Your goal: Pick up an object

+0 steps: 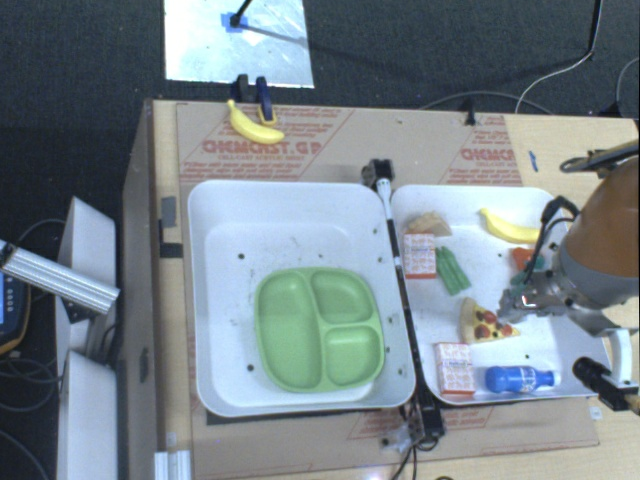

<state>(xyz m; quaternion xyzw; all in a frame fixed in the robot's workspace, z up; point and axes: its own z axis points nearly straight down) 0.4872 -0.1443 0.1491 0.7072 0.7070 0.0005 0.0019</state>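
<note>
The right bin (560, 200) holds a yellow banana (508, 228), a pizza slice (484, 323), a blue bottle (518, 378) lying on its side, and two small red-and-white cartons (455, 366) (420, 258). It also holds a green pickle-like piece (452, 270), a tan piece (428, 224) and a small red item (522, 258). My gripper (522, 301) reaches in from the right and hangs low at the right end of the pizza slice, just below the red item. Nothing visibly hangs from it.
The left bin (215, 268) holds a green divided plate (320, 328). A second banana (252, 125) lies on the cardboard behind the bins. The grey and orange arm (605, 248) covers the right bin's right side. A black clamp (380, 174) sits between the bins.
</note>
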